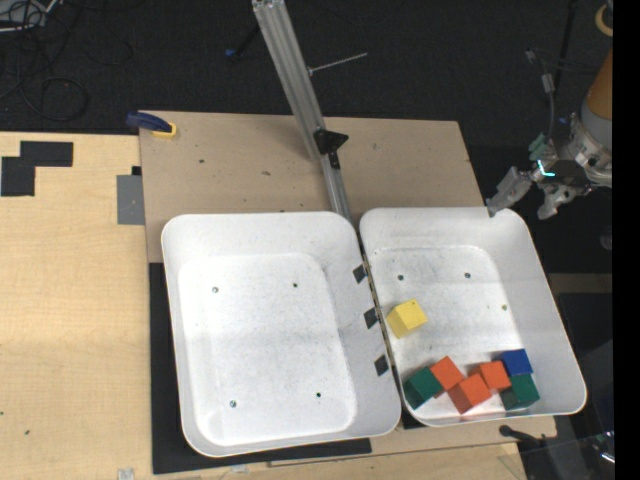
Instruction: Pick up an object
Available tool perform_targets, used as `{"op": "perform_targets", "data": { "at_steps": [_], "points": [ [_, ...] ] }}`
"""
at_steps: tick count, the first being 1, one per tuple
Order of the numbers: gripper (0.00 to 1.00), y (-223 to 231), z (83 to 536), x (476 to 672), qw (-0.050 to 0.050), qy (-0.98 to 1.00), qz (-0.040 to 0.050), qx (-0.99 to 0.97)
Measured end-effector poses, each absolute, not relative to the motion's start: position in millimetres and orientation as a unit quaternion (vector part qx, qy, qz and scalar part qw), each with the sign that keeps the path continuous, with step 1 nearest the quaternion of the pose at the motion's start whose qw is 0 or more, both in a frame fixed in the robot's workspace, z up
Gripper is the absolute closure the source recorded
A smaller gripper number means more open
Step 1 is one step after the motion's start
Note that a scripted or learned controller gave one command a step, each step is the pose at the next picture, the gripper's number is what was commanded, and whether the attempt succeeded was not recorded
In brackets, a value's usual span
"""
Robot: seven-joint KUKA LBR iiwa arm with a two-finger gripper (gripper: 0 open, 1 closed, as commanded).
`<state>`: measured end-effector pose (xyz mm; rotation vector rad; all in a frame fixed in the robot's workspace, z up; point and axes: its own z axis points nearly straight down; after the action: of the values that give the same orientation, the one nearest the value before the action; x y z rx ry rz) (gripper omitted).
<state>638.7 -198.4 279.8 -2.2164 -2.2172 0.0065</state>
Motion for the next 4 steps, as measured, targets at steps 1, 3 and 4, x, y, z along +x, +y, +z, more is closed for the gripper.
{"op": "perform_targets", "data": {
  "at_steps": [1, 3, 4],
  "points": [
    [0.0, -197.8, 282.9, 639.6, 0.001, -0.709, 0.0011, -0.706],
    [0.0, -201.4, 176.0, 629.5, 0.004, -0.707, 0.0026, -0.707],
    [0.0, -202.1, 113.9, 620.5, 0.004, -0.707, 0.0026, -0.707]
  ]
}}
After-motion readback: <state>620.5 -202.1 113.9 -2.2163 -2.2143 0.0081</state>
